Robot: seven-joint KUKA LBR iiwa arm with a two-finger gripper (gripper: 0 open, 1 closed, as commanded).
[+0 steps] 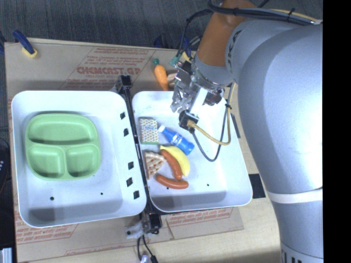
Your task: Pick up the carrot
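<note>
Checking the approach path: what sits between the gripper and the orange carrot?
In the camera view, nothing sits between the gripper and the orange carrot; only the right white bin's far rim crosses there, the carrot lying outside it on cardboard.

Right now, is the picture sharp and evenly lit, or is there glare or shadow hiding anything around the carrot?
Camera view: lighting is even and soft, with faint shadows inside the right bin; mild glare on the arm's grey shell; the carrot on the cardboard behind that bin is small but clear; the gripper looks slightly soft and cluttered by cables.
</note>
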